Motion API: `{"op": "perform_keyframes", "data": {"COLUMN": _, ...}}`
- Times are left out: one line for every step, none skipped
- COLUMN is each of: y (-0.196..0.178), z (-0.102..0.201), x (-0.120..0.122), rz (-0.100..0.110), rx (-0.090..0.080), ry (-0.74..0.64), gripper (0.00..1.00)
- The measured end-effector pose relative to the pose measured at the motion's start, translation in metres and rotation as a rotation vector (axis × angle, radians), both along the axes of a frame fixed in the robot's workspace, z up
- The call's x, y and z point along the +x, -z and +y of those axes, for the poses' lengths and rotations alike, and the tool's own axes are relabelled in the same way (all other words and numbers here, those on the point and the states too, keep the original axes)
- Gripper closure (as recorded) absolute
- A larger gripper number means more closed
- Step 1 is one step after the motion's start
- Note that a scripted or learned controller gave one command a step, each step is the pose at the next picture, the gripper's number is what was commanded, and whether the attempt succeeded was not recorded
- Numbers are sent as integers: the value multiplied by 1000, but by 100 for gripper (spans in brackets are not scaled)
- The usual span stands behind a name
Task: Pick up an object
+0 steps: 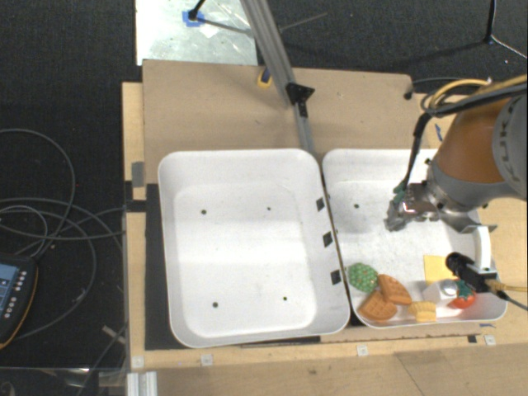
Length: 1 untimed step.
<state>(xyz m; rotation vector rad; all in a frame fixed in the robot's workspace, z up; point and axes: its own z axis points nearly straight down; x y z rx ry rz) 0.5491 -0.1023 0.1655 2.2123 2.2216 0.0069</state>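
Observation:
My gripper [401, 216] hangs over the middle of the right bin [363, 180], on the end of the grey arm with its orange band [470, 151]. Nothing shows beneath it but bare bin floor. The objects lie along the bin's near edge, below the gripper: a green leafy piece [361, 276], two orange waffle-like pieces [394, 289] [378, 308], a small yellow corn piece [423, 311], a flat yellow square [436, 266] and a red piece [464, 300]. A black part [462, 269] partly covers the right corner.
The left bin [177, 180] sits beside the right one, joined by black clips [327, 238]. A grey pole [272, 40] slants across the back of the bench. Cables lie on the dark floor at the left.

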Motion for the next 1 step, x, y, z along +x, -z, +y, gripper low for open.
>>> {"op": "perform_keyframes", "data": {"y": -53, "z": 10, "x": -1, "rz": 0, "rx": 1, "ry": -3, "gripper": 100}}
